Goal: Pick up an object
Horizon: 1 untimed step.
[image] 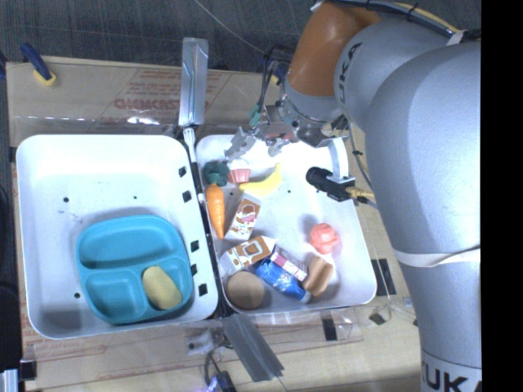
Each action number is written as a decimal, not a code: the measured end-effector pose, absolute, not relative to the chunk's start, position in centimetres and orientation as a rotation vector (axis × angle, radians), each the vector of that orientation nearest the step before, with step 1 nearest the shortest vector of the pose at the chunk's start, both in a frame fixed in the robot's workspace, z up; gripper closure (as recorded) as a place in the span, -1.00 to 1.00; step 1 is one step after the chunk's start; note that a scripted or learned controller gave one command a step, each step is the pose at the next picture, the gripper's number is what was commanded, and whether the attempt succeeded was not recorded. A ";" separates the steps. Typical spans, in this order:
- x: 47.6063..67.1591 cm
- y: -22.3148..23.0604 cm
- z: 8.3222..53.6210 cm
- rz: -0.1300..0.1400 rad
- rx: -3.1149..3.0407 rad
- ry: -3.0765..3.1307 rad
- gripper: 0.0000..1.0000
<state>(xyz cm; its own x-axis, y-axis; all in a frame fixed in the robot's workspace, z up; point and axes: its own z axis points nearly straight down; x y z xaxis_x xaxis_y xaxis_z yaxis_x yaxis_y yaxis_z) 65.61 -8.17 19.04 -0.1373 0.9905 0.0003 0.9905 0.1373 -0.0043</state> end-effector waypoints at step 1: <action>65.5 -9.9 14.7 0.009 -2.017 -2.399 -1.00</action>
